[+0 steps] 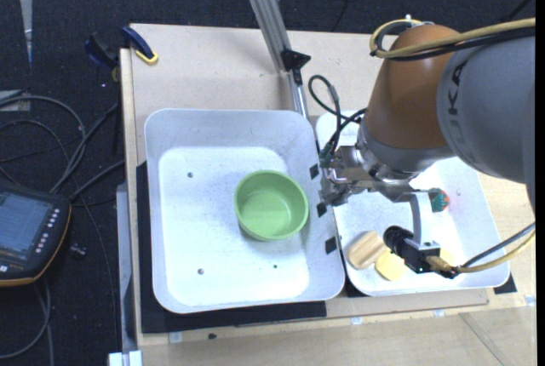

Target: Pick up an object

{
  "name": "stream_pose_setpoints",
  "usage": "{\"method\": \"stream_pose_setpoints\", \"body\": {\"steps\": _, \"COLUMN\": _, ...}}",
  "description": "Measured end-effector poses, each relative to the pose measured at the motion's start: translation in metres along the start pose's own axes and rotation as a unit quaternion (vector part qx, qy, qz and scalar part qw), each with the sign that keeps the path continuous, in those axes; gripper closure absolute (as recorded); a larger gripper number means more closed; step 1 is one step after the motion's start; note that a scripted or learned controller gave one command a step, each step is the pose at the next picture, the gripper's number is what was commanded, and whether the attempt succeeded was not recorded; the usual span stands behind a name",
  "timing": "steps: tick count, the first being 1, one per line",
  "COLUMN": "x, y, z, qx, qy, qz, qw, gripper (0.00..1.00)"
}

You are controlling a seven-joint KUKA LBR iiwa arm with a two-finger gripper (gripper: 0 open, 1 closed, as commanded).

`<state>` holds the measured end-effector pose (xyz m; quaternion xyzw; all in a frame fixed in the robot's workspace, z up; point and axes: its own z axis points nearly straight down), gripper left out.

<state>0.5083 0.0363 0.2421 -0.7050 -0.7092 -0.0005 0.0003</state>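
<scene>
A green bowl stands upright in the middle of the left white bin. In the right bin, near its front left corner, lie a beige rounded block and a yellow piece, touching each other. A small red and green thing lies further back in that bin. My gripper hangs under the orange and grey wrist, low over the right bin's left side beside the wall between the bins. It is just behind the beige block and right of the bowl. The wrist hides much of the right bin.
A slanted metal pole rises from the bench behind the bins. A blue and yellow clamp grips the bench's far left corner. A handheld control unit and cables lie on the dark floor to the left.
</scene>
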Motion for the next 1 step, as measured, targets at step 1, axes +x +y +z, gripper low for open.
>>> {"method": "stream_pose_setpoints", "body": {"steps": 1, "x": 0.0553, "y": 0.0068, "z": -0.0063, "qx": 0.0, "qy": 0.0, "qz": 0.0, "qw": 1.0, "gripper": 1.0}}
